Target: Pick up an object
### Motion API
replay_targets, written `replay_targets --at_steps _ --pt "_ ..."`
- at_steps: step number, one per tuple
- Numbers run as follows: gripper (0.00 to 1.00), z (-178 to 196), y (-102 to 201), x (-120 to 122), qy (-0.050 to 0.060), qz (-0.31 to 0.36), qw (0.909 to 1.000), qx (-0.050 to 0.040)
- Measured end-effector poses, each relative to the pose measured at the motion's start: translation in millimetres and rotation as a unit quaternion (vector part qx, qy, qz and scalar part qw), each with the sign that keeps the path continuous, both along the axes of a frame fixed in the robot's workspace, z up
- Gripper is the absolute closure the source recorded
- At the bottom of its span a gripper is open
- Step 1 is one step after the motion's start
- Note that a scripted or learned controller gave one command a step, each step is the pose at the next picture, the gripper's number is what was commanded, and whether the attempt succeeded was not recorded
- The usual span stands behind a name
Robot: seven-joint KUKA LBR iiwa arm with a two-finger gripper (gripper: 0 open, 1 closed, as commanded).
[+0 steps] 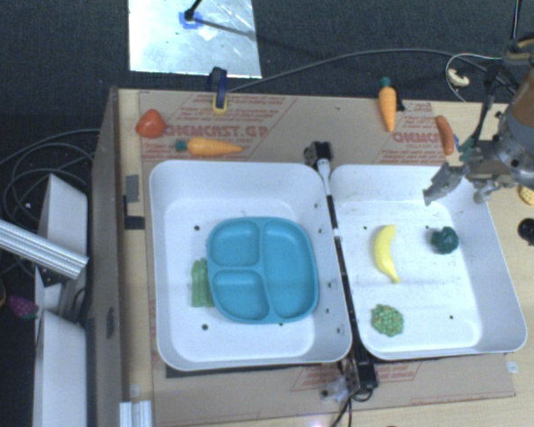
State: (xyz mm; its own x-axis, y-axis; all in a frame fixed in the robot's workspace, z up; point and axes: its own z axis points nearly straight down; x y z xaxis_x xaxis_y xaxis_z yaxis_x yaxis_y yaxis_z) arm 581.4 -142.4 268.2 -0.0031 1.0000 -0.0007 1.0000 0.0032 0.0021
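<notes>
The hand (463, 183) hangs over the right bin's (494, 327) far edge, holding nothing; whether it is open I cannot tell. The banana (386, 253) lies clear of its neighbours, probably the easiest pick.

A robotics lab — loose cables (36, 172) on dark carpet, white bins (249, 185) taped to a cardboard-topped bench (276, 118).

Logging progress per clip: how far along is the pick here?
Nothing looks picked yet. The banana, dark green piece and light green cluster all lie in the right bin. The gripper hangs above that bin's far right, holding nothing. Descent and grasp remain.
</notes>
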Motion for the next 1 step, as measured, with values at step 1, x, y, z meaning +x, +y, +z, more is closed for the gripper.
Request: replay_targets --at_steps 1 --pt "0.0 -106.7 30.1 -0.6 0.001 0.0 1.0 0.0004"
